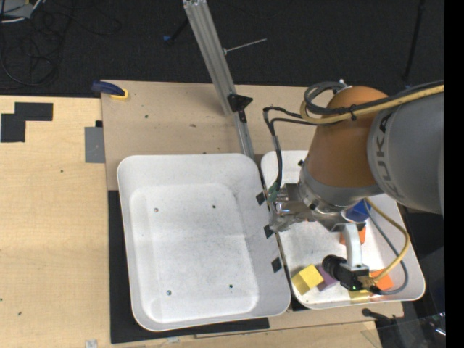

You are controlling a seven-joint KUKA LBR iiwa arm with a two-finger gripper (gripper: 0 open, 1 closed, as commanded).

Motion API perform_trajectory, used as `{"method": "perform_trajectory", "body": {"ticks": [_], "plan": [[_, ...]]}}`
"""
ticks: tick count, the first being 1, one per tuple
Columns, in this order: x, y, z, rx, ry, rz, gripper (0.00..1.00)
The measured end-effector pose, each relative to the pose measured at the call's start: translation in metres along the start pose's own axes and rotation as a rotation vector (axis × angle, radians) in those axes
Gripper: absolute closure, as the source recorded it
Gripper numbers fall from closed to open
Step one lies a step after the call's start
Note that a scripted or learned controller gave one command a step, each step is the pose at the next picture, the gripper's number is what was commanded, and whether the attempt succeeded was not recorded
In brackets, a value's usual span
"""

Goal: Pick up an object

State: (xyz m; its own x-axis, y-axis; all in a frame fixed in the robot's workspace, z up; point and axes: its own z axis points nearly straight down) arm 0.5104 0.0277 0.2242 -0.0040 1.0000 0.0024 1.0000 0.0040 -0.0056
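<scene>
My gripper (285, 213) hangs low over the left side of the right bin (413, 285), close to the wall between the two bins. The bulky wrist with its orange band hides most of that bin's middle. Near the bin's front lies a yellow block (307, 278), with a purple piece (327, 283) touching its right side. An orange object (385, 283) rests at the front right, and a small green bit (354, 288) lies beside it. A blue object (358, 211) peeks out from under the wrist's right side. I see nothing held by the gripper.
The left bin (145, 176) stands beside the right one on a black mat. An aluminium rail (214, 56) slants up from between the bins to the back. A blue and yellow clamp (110, 89) lies at the bench's back left corner.
</scene>
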Motion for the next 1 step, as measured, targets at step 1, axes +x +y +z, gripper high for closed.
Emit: {"method": "perform_trajectory", "body": {"ticks": [1], "plan": [[0.0436,-0.0131,0.0018,0.0,-0.001,0.001,1.0]]}}
